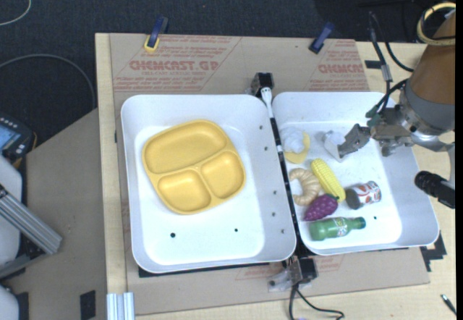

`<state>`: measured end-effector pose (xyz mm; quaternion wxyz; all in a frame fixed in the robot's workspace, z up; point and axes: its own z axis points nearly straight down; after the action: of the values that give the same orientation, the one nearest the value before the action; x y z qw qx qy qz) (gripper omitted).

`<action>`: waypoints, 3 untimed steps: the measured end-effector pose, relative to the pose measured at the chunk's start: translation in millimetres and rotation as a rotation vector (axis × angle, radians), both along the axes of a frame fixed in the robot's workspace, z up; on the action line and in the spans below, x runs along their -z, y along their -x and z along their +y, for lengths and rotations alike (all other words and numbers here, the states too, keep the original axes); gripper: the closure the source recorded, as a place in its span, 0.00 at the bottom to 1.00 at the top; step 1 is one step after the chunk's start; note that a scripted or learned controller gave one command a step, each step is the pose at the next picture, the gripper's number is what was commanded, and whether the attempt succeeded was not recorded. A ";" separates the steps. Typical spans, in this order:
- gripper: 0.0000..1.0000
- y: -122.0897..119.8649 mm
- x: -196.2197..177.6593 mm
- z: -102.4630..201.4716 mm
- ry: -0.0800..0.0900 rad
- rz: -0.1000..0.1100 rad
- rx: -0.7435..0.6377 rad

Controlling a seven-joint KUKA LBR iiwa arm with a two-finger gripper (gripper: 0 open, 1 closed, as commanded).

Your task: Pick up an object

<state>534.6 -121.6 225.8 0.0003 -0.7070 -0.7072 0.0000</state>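
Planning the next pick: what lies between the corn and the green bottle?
In the camera view, the purple grapes sit between the corn and the green bottle, with the croissant just beside them.

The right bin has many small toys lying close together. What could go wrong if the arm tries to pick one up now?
1. The corn, croissant and grapes touch or nearly touch, so the end effector may push neighbours aside or catch two at once.
2. The green bottle and the can are round and lie on their sides, so they may roll away.
3. The bottle lies near the right bin front wall, leaving little room.
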 end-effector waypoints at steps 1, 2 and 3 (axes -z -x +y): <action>0.00 34.4 146.4 23.8 -0.003 0.004 0.001; 1.00 32.4 130.9 21.7 0.001 -0.003 0.002; 1.00 34.6 35.5 89.8 0.000 -0.010 -0.007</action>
<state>500.0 -31.7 190.3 -0.0031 -0.7044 -0.7098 -0.0037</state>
